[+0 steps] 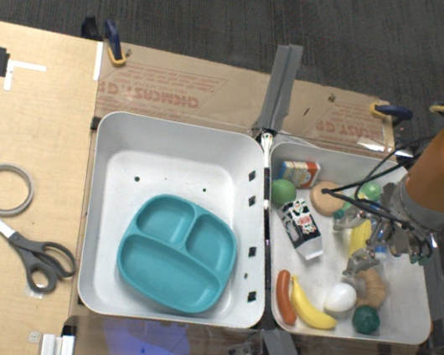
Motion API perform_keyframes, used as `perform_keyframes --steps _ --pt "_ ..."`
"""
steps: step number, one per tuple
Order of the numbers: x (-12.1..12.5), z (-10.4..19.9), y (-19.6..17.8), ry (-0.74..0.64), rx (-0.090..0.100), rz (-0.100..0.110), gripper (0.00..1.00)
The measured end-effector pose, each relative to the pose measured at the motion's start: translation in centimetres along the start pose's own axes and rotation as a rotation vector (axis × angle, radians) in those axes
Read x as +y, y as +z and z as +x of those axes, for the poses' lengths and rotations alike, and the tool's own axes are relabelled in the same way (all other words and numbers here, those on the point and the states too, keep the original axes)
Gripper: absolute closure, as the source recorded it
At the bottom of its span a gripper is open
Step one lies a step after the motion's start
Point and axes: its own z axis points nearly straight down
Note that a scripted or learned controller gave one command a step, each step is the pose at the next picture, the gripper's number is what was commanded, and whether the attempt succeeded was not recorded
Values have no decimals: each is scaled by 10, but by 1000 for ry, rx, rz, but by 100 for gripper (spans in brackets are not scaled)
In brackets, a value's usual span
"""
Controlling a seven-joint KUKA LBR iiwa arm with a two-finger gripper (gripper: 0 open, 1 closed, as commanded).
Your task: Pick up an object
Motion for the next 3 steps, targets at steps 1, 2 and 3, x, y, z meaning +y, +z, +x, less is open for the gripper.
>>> perform_keyframes --steps 1,2,3 --pt "0 -2 -10 -2 -5 2 100" --pt "1 -2 -10 -2 -5 1 0" --pt "1 -4 -21 -3 -10 3 100"
